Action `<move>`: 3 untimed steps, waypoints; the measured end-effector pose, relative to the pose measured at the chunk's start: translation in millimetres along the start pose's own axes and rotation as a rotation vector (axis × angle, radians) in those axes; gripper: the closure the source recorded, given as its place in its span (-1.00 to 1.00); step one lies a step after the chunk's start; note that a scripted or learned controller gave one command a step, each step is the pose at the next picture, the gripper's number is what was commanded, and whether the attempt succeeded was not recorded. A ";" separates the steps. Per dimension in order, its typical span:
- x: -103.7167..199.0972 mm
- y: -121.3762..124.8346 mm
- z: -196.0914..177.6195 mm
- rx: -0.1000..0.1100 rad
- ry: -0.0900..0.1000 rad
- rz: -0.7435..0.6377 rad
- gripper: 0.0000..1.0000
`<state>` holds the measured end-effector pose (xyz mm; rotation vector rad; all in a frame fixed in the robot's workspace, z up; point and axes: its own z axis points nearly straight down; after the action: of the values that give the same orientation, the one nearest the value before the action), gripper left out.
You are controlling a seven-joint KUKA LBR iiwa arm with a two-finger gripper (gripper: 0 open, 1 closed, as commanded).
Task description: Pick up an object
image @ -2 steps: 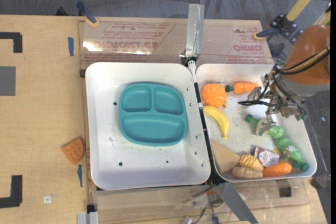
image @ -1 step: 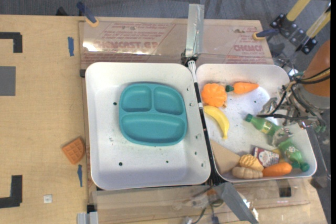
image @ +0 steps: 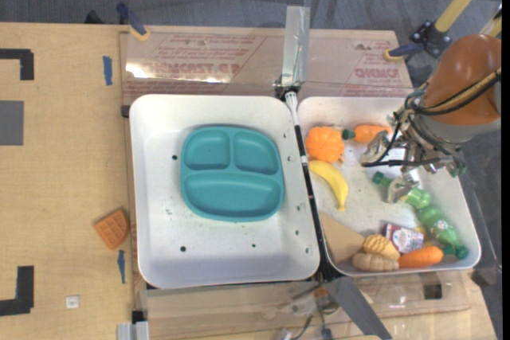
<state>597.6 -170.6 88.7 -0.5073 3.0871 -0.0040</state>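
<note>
We see the arm [image: 466, 80] reaching in from the right over the right bin [image: 470, 207], its orange band above the wrist. The gripper [image: 408, 171] hangs low at the middle of that bin, just above the floor — whether it is spread or pressed together we cannot tell, as cables and the wrist clutter the spot.

To the left of the gripper lie an orange pumpkin [image: 323, 144] and, nearer us, a yellow banana [image: 333, 182]. A small carrot [image: 368, 133] sits at the far side. Green grapes [image: 434, 219] trail along the right wall towards the near corner, where a second carrot [image: 420, 256], a small packet [image: 404, 237] and a tan bread piece [image: 376, 253] rest close together.

The left bin [image: 151, 211] holds a teal divided plate [image: 233, 173]. A waffle piece [image: 111, 228] lies on the bench — well apart, left of both bins.
</note>
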 end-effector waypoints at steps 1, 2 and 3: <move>-65.3 19.0 1.3 -0.003 0.003 -0.025 -1.00; -69.2 17.3 -14.4 0.004 -0.012 -0.024 1.00; -42.1 -71.4 -50.9 0.000 0.001 -0.549 1.00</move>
<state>659.6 -224.8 140.4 -1.3260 2.8358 -0.0102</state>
